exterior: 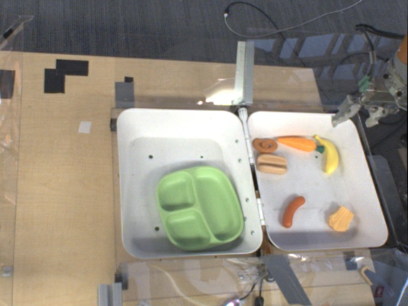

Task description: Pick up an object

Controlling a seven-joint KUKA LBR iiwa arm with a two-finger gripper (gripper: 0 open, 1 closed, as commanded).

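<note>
left bin [127, 171] holds a green divided plate [199, 207], sitting low and toward the bin's right. right bin [376, 228] has the pickable items: brown round piece [264, 145], hotdog bun [271, 164], carrot [296, 143], sausage [292, 210], banana [329, 155], orange wedge [341, 218]. pincer [349, 110] hovers at the right bin's top right corner, above the rim, holding nothing; can't tell if it's spread or pressed together. step in hand looks like the approach. banana is nearest but touches the carrot tip; sausage or wedge lie well apart from the others, likely cleaner grabs. descend centered, across the narrow axis. light wood bench [57, 203] with black markers, dark carpet behind, loose cable.
</note>
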